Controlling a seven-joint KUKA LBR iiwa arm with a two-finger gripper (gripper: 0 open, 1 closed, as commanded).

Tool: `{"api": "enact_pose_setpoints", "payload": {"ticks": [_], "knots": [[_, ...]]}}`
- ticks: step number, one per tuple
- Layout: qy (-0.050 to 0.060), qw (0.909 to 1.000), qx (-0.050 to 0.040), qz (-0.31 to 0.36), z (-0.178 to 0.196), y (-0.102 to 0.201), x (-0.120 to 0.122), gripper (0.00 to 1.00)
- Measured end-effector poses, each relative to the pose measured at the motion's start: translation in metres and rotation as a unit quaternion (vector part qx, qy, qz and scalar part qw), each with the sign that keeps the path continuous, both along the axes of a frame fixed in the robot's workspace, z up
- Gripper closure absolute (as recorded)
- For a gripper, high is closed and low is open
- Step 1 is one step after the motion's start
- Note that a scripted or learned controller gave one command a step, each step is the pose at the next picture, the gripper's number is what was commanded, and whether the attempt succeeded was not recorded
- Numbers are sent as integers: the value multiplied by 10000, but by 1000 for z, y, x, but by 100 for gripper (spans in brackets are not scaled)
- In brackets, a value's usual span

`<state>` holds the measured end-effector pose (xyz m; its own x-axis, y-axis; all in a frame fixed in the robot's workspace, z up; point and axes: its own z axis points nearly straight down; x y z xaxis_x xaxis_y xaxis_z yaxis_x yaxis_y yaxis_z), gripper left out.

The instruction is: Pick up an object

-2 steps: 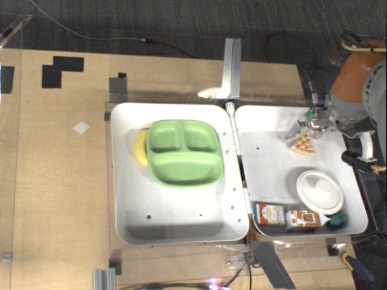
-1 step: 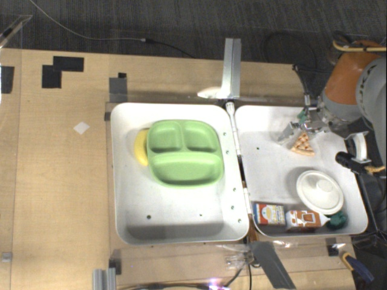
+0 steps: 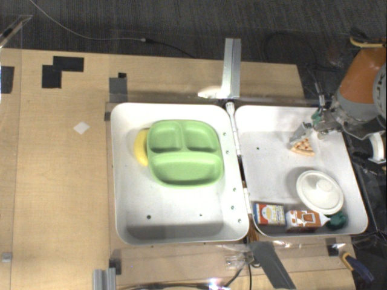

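Wooden counter (image 3: 54, 180) carries two white bins; my gripper (image 3: 315, 124) hovers just above the pizza slice (image 3: 302, 147) in the right bin (image 3: 266, 162); I cannot tell its state; approach step, next lower squarely.

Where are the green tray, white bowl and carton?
green tray (image 3: 183, 151), camera view, centre divider
white bowl (image 3: 320, 191), camera view, its middle
carton (image 3: 285, 217), camera view, its side
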<state>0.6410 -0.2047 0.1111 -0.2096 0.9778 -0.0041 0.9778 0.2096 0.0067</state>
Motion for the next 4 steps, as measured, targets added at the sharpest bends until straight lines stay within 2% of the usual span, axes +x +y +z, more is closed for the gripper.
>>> {"api": "enact_pose_setpoints", "payload": {"ticks": [1,2,3,4], "knots": [[15,9954,31,-958,-20,3,26,0],[2,9969,12,-781,-24,30,4,0],[9,9963,15,-865,-25,-1,-47,0],[12,9989,12,-462,0,-1,-86,0]]}}
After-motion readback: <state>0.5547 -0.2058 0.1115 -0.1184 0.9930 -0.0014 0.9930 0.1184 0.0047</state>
